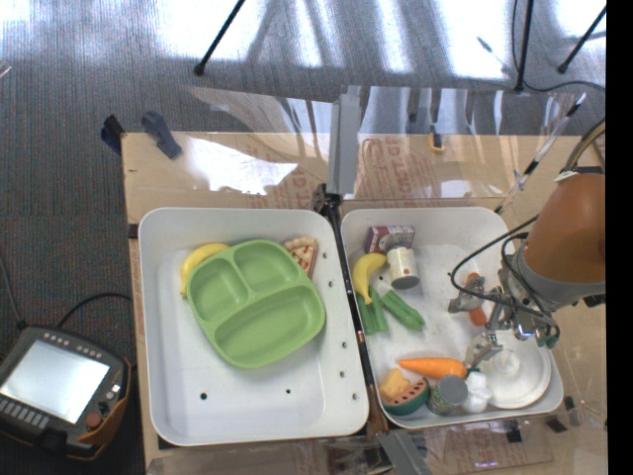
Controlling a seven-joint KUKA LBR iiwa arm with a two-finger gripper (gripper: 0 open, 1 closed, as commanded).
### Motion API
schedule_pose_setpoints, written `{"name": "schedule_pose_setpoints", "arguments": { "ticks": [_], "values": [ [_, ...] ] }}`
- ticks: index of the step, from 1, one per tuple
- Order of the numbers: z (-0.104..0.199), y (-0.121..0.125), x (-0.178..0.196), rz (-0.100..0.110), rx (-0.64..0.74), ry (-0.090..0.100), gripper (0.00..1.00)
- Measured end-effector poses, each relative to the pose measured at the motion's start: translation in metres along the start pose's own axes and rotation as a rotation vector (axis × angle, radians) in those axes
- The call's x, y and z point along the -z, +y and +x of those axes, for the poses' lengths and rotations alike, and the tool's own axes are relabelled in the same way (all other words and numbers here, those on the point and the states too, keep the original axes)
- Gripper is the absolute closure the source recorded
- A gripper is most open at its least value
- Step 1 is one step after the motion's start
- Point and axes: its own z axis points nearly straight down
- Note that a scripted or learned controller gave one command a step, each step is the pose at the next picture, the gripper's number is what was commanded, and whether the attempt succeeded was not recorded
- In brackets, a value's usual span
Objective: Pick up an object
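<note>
My gripper (487, 342) hangs low over the right bin (450, 216), near its right side, below the orange band of the arm (569, 231). Just left of and below it lies an orange carrot (432, 367). A small orange item (479, 315) shows right beside the gripper, partly hidden by it. A white plate (521, 382) sits under the wrist at the bin's front right corner. Nothing can be seen held in the gripper.
The right bin also holds a banana (367, 273), a small can (402, 265), a dark box (391, 237), green pea pods (396, 310), a watermelon slice (406, 392) and a grey can (450, 394). The left bin (168, 364) bears a green divided plate (257, 303), another banana (198, 262) and a waffle piece (302, 255).
</note>
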Motion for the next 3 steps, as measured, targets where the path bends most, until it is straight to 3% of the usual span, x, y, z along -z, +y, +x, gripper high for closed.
{"name": "schedule_pose_setpoints", "arguments": {
  "ticks": [1, 2, 3],
  "values": [
    [-0.04, 0.01, 0.0, 0.002, 0.084, -0.003, 0.0],
    [-0.041, 0.01, 0.011, 0.001, 0.084, -0.007, 1.0],
    [-0.103, -0.007, 0.0, 0.002, 0.081, -0.004, 1.0]
  ]
}}
